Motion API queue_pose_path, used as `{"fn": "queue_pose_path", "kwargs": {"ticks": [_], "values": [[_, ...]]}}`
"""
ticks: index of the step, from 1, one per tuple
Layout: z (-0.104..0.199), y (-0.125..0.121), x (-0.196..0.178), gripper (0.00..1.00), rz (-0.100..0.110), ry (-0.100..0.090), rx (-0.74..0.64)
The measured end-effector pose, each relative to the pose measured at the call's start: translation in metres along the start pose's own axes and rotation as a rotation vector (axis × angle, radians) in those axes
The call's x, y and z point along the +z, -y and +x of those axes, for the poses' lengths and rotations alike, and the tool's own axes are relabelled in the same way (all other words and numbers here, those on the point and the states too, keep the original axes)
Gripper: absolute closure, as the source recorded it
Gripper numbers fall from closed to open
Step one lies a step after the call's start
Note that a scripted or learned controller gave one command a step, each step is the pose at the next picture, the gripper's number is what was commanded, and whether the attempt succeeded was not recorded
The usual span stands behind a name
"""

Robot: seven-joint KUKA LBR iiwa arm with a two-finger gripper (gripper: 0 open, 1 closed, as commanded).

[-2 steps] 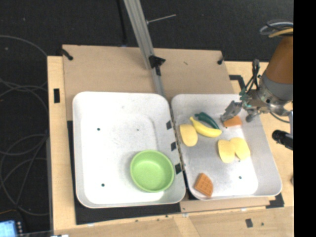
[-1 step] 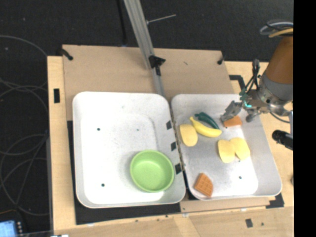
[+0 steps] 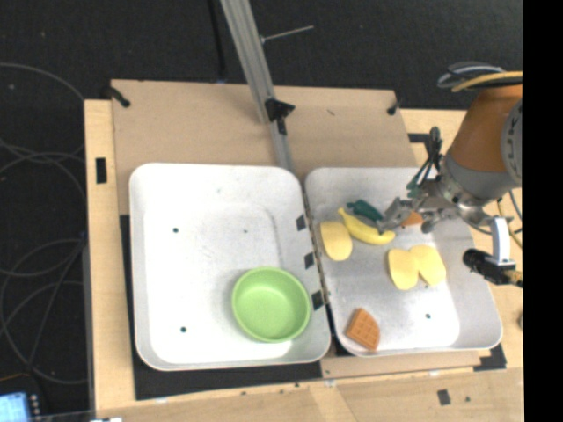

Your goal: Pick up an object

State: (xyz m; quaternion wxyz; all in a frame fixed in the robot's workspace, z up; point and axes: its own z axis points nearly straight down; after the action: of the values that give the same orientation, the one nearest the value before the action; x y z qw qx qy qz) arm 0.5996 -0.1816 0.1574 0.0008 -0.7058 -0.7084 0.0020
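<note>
In the right bin (image 3: 471,323) lie a yellow banana (image 3: 365,230), a dark green piece (image 3: 361,208) just above it, a pale yellow oval (image 3: 335,240) to its left, two yellow pieces (image 3: 415,266) side by side, and an orange waffle-like block (image 3: 362,328) near the front rim. My gripper (image 3: 398,215) hangs over the bin's upper right part, its tips close to the banana's right end. A small orange thing (image 3: 412,219) shows beside the fingers. I cannot tell whether anything sits between them.
The left bin (image 3: 176,209) holds a green bowl (image 3: 271,303) at its front right. A slanted metal pole (image 3: 251,60) rises behind the bins. The arm's orange band (image 3: 484,134) stands over the right edge of the bench.
</note>
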Motion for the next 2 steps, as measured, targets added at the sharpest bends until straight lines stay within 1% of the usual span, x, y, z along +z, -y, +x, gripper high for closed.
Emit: {"fn": "queue_pose_path", "kwargs": {"ticks": [1, 2], "values": [[-0.001, 0.001, 0.053, 0.0, 0.0, 0.001, 0.003], [-0.002, -0.001, 0.039, 1.0, -0.007, 0.0, 0.004]]}}
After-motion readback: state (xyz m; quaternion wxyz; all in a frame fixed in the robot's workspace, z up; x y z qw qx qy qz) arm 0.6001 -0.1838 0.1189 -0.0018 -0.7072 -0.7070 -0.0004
